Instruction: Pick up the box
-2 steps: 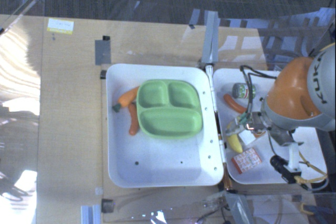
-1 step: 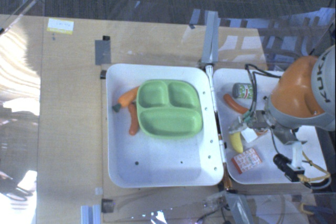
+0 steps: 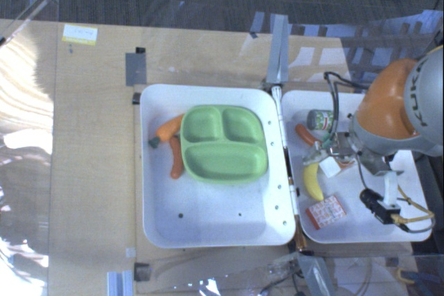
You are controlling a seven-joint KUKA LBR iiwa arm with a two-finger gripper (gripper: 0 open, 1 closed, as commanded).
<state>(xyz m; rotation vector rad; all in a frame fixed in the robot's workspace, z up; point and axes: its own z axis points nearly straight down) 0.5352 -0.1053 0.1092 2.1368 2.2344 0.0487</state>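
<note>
Box (image 3: 326,211) lies flat in the right bin (image 3: 416,180), near its front edge, just below the banana (image 3: 313,181), not yet lifted. Gripper (image 3: 331,152) hovers above the banana; its jaw state I cannot tell.

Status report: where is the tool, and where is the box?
Tool low in right bin, grip unclear. Box flat near front edge, untouched. Banana lies between them.

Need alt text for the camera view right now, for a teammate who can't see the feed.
The grey-and-orange arm reaches into the right bin, its gripper low beside a banana, with the red patterned box lying apart near the front. A can sits at the back. The left bin holds a green divided tray and carrots.
</note>
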